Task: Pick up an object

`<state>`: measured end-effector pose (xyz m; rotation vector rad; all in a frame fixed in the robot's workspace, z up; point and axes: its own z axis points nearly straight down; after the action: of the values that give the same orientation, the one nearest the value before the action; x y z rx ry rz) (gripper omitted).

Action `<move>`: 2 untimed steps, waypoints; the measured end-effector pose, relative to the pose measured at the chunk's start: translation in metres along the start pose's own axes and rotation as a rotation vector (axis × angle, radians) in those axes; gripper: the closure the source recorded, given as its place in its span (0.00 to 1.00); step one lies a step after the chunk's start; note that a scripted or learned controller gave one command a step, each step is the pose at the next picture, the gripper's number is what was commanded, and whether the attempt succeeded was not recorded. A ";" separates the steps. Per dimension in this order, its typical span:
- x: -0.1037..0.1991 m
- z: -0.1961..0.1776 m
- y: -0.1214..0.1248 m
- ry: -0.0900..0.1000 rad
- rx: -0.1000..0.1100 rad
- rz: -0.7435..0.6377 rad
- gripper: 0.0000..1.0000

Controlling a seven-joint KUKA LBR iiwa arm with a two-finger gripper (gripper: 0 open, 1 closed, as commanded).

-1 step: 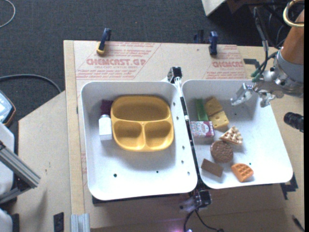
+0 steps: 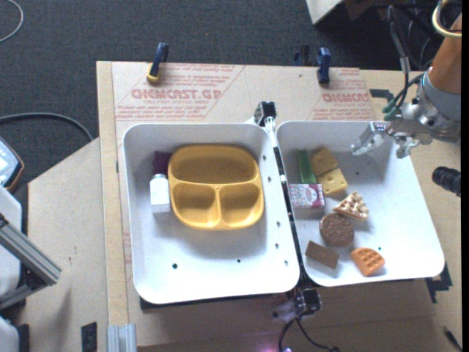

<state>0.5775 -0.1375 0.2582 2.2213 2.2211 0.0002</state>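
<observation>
My gripper (image 2: 384, 142) hovers at the frame's right, fingers spread and empty; the cheese wedge (image 2: 328, 171) lies just lower left of them.

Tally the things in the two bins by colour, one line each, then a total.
Yellow: 3 (divided plate, two cheese blocks)
Brown/orange: 4 (waffles, round patty, brown slab)
Green: 1
White: 1
Pink carton: 1
Dark maroon: 1
Total: 11

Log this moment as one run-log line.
gripper: open, nothing held, above right bin far corner | yellow divided plate: left bin | stage: pre-grasp
</observation>
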 end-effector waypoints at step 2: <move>-0.004 0.107 -0.009 0.002 0.007 0.000 0.00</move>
<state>0.5687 -0.1420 0.1514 2.2265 2.2252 -0.0051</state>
